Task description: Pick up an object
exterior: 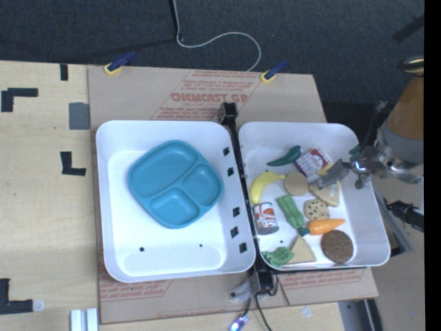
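Brown cardboard sheet (pixel 207 95) printed "CHEMCAST GP", red-labelled can (pixel 265 217), wording illegible

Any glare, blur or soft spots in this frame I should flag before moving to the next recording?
Camera view: lighting is even and soft, with only faint shadows along the left bin wall; the blue plate and toy food are fairly sharp; the gripper over the right bin looks slightly smeared; the arm's orange band is soft at the frame edge.
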Robot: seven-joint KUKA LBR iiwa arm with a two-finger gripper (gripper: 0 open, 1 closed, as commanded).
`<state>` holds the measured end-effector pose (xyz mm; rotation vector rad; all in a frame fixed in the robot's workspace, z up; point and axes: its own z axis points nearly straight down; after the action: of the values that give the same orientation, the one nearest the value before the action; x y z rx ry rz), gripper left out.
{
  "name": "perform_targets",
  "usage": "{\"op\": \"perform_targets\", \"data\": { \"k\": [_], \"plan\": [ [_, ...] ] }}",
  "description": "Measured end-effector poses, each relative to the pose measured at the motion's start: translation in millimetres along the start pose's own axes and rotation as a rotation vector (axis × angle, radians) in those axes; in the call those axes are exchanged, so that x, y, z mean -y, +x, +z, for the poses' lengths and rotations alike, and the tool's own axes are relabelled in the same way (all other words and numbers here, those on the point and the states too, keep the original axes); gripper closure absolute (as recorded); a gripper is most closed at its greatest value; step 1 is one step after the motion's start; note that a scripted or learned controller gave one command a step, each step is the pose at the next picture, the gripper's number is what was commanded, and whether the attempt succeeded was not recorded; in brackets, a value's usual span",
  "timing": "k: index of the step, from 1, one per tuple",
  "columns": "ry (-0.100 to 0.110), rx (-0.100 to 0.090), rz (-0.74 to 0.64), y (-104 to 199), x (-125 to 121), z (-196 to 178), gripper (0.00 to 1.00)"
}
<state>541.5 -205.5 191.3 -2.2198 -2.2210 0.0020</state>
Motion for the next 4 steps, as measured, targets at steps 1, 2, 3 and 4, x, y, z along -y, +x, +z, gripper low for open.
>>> {"op": "perform_targets", "data": {
  "k": [1,2,3,4],
  "plan": [
    [-0.010,0.004,0.002,-5.2,33.9,-103.0,0.00],
    [-0.020,0.003,-0.007,66.9,57.9,-289.7,0.00],
    [-0.003,0.003,-0.001,64.2,57.6,-290.1,1.00],
    [-0.005,0.000,-0.007,128.4,57.9,-323.6,1.00]
  ]
}}
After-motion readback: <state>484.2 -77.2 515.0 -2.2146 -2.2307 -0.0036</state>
